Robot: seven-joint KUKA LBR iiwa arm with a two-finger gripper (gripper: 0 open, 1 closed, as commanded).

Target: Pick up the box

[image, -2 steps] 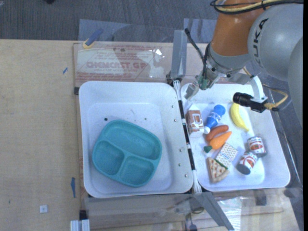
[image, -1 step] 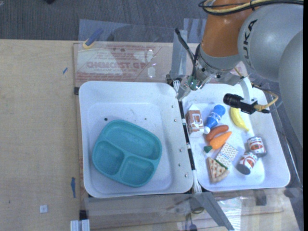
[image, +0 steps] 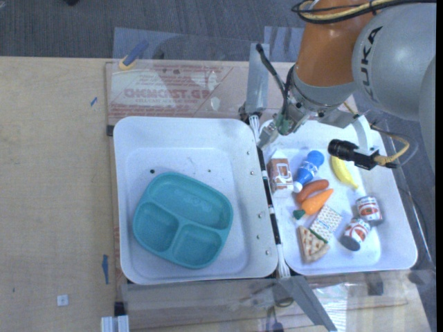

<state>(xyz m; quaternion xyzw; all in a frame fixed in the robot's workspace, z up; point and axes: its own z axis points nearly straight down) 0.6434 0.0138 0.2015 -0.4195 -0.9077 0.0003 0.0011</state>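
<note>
i see the arm (image: 374,54) reaching in over the right bin (image: 398,254), with the gripper (image: 275,131) near the bin's upper left corner. i cannot tell the gripper's state. the box (image: 279,175) lies in the right bin by its left wall, just below the gripper and apart from it. a blue bottle (image: 311,166) lies just beside the box. the left bin (image: 131,137) holds a teal divided tray (image: 181,218).
</note>
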